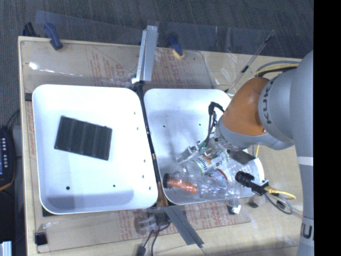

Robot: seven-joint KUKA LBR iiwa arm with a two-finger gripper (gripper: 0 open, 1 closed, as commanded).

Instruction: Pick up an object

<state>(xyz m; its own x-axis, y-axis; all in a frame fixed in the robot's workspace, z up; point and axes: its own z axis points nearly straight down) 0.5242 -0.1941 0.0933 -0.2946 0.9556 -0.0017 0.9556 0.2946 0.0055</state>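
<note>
Clear plastic bottle (210,186) with an orange end lies along the lower edge of the right bin (170,116), lower middle of the frame, beside a small green-and-white item (206,164). The gripper (200,154) sits low in this clutter, just above the bottle. This looks like the grasping step; the next move calls for securing one piece and lifting it straight up. How far the claw is open, or whether it holds anything, cannot be told.

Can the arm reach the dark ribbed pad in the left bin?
Probably yes: the dark ribbed pad lies alone in the left bin, nothing covering it; the pincer sits low in the right bin.
</note>
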